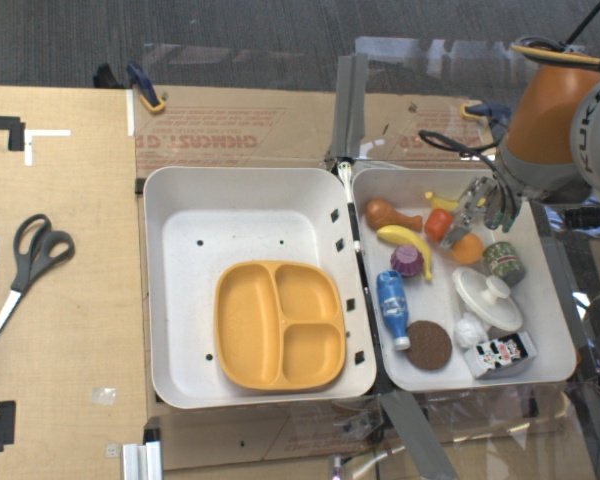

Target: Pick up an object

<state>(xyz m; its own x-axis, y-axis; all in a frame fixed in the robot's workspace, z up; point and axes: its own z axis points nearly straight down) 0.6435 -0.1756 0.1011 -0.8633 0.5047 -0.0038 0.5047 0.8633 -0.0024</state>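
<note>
1. Claw [477,208] low in the right bin [555,363], at its far end; fingers spread a little, nothing visibly between them.
2. Orange ball [467,250] just below the claw; red piece [437,225] just left.
3. Yellow banana [403,238] further left; green can [502,260] beside the ball.
4. Yellow divided plate [280,324] in the left bin [170,298].

The table [60,298] has a pale wood-grain top on its left side, with brown cardboard [230,128] spread under the two white bins. The left bin [170,268] and the right bin [555,308] sit side by side, touching at their inner rims, toward the table's right edge. Black-handled scissors [25,268] lie near the left edge, well apart from the bins.
</note>
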